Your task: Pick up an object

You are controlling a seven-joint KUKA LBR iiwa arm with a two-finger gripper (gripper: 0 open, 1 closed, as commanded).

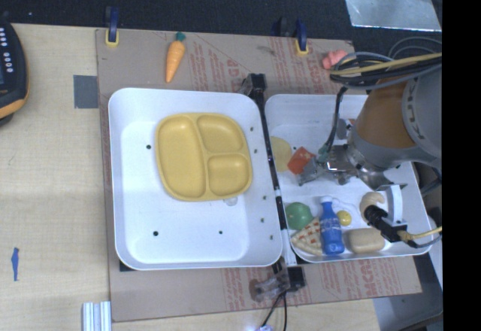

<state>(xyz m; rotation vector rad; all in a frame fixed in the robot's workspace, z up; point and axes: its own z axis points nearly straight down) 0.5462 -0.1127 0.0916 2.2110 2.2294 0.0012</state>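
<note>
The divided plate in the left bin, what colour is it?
Pale yellow. The divided plate shows plainly in the camera view, lying in the left white bin.

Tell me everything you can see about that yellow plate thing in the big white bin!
The yellow plate looks like smooth plastic, pale mustard in color, with rounded corners. Raised ridges split it into three sections: one long section on the left and two smaller ones on the right. It lies flat, slightly turned, in the upper middle of the left white bin, resting on the bin's floor. Its sections look bare, and nothing else touches it.
</note>
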